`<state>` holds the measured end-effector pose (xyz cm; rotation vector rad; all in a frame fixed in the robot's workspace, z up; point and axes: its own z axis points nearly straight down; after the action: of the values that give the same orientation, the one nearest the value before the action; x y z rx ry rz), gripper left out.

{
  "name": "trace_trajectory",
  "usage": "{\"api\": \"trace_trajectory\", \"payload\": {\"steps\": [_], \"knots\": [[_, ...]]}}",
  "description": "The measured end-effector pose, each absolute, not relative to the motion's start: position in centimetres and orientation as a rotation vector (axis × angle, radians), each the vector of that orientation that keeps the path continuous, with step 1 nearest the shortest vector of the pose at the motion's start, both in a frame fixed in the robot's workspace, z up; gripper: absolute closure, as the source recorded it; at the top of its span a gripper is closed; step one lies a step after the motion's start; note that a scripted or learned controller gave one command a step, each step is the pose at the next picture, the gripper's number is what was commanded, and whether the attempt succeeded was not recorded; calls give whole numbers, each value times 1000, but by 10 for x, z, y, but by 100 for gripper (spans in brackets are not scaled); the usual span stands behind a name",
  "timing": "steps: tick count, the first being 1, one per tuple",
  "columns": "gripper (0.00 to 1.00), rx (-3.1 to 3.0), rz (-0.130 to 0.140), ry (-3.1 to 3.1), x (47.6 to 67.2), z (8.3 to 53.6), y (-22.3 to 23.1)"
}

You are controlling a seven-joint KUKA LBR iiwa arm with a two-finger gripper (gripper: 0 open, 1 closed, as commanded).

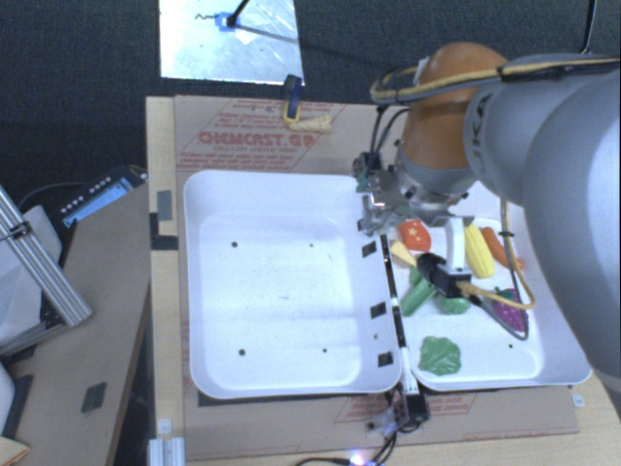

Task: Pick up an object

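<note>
Red print "CHEMCAST GP" on the brown cardboard sheet (pixel 254 132) beneath the two bins.

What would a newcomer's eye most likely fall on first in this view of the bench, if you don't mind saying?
Probably the big grey arm with its orange band, looming in from the right over the right bin. Next, the bright clutter of toy food in that bin: a yellow corn cob, a red piece, a purple piece and a green leafy piece near the front. The left bin beside it shows plain white.
</note>
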<state>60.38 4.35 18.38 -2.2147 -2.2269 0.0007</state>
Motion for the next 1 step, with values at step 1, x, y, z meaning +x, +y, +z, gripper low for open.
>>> {"api": "trace_trajectory", "payload": {"steps": [1], "knots": [[100, -2221, -24, -2236, 555, 351, 48]]}}
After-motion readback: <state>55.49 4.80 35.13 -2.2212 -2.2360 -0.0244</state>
